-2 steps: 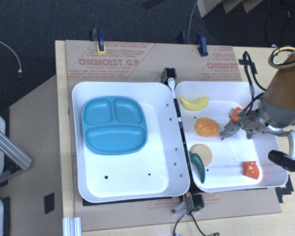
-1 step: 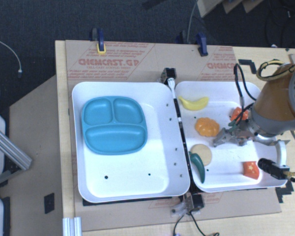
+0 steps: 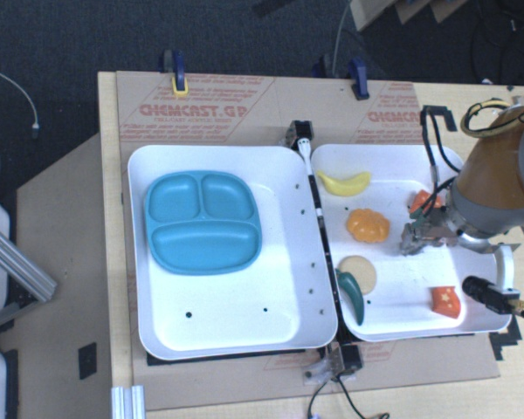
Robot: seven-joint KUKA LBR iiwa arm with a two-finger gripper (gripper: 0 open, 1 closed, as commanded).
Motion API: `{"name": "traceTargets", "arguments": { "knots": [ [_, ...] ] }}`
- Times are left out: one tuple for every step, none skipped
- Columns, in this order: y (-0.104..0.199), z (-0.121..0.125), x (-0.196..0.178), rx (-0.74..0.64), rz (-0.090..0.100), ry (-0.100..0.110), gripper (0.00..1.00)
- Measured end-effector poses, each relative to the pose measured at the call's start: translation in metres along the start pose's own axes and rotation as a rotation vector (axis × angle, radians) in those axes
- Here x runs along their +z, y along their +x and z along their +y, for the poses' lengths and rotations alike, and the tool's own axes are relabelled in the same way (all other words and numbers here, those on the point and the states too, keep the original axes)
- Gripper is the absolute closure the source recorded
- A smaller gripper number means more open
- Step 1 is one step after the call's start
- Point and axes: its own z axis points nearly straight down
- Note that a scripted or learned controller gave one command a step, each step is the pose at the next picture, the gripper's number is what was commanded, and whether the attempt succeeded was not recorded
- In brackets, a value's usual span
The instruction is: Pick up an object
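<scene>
Camera view looks down on the table (image 3: 244,103), where the right bin (image 3: 393,317) serves as landmark. Inside it lie a yellow banana (image 3: 344,182) at the far end, an orange fruit (image 3: 368,225) near the middle, a green pepper (image 3: 353,297) over a beige disc (image 3: 360,270) at the near left, and a red piece (image 3: 446,300) near right. The pincer (image 3: 412,241) hangs low just right of the orange fruit; whether it is open or closed cannot be told. Left of that bin, another bin (image 3: 279,321) holds a blue divided plate (image 3: 203,223).
</scene>
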Motion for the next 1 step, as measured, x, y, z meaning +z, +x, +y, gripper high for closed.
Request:
{"name": "traceTargets", "arguments": {
  "knots": [
    [0.0003,-0.0091,-0.0526,-0.001,-0.002,-0.004,1.00]
  ]
}}
